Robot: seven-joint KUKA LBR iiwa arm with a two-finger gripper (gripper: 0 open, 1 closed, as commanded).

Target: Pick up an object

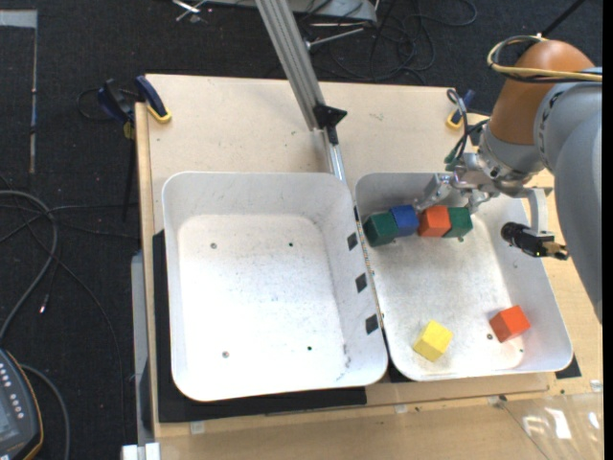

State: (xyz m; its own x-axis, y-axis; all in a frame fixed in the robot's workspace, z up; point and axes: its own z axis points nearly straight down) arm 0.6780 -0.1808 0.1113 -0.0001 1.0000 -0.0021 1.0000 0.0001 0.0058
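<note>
So my claw [450,192] hangs low over the far end of the right bin [536,343], right above the cluster of blocks there, and I cannot tell from this slant whether it has closed on anything. Using the orange block [436,221] in that cluster as my landmark: a blue block [404,219] touches it on the side toward the left bin [192,257], a dark green block [381,228] sits just beyond the blue one, and another green block [460,222] presses against it on the arm's side. My claw is directly behind and above the orange block, seemingly touching the cluster's top. Well nearer the camera than the orange block, a yellow block [433,339] and a second orange block [509,323] lie apart on the bin floor.

As I judge it, the approach is made but nothing is lifted: every block rests on the bin floor. Securing one and raising it remains.
</note>
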